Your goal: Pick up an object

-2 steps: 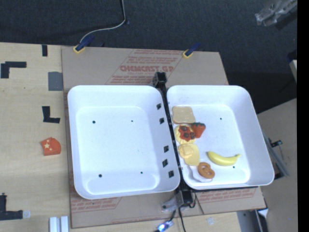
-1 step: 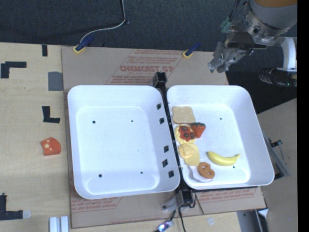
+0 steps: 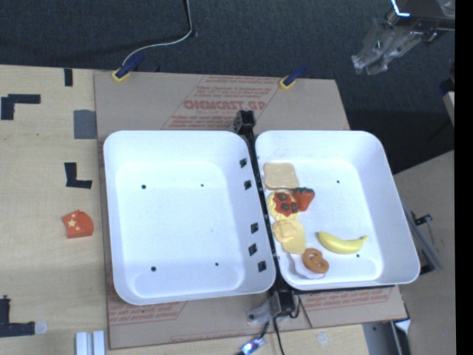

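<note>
Gripper: the gripper (image 3: 372,56) hangs at the upper right of the view, over the dark floor beyond the bench, well apart from both bins; it is small and blurred, so whether its jaws are spread or closed cannot be told; nothing can be seen in its hold
Right bin: the right bin (image 3: 362,154) holds all the toy food, gathered along its left wall and lower half
Bread slice: the tan bread slice (image 3: 281,174) lies nearest the top of the cluster, close to the divider
Pizza piece: a red and yellow pizza piece (image 3: 290,201) lies just below the bread slice
Yellow piece: a pale yellow piece (image 3: 288,235) sits below the pizza piece
Banana: the banana (image 3: 341,242) lies to the right of the yellow piece, apart from it
Pretzel: a brown pretzel (image 3: 315,261) rests near the bottom wall
Left bin: the left bin (image 3: 177,143) sits beside the right bin, their inner walls touching
Bench: a red toy (image 3: 77,224) lies on the wooden bench (image 3: 44,272), left of the left bin
</note>
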### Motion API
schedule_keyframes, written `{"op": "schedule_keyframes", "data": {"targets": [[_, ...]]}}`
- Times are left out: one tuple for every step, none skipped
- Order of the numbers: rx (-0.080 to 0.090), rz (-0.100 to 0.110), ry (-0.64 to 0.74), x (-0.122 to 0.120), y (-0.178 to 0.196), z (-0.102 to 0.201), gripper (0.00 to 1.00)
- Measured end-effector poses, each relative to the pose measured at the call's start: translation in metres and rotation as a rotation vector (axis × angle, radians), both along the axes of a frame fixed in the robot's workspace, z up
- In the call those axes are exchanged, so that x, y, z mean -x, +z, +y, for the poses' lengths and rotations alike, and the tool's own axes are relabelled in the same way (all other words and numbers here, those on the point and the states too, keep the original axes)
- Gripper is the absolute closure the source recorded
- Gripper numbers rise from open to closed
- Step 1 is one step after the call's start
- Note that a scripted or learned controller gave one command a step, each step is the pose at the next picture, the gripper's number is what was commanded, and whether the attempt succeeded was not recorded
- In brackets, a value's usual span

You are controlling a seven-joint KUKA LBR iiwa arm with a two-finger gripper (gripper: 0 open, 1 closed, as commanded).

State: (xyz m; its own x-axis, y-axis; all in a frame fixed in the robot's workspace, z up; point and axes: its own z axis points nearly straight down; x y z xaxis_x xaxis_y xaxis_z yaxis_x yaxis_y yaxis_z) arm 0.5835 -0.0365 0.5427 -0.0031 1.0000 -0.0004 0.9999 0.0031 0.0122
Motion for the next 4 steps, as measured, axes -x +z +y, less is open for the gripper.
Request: {"op": "schedule_keyframes", "data": {"targets": [[0.000,0.013,-0.002,-0.001,-0.008,0.000,0.00],[0.001,0.012,-0.001,-0.001,0.002,0.000,1.00],[0.001,0.013,-0.001,-0.001,0.002,0.000,0.00],[-0.001,0.028,-0.004,0.051,-0.122,0.007,0.00]]}}
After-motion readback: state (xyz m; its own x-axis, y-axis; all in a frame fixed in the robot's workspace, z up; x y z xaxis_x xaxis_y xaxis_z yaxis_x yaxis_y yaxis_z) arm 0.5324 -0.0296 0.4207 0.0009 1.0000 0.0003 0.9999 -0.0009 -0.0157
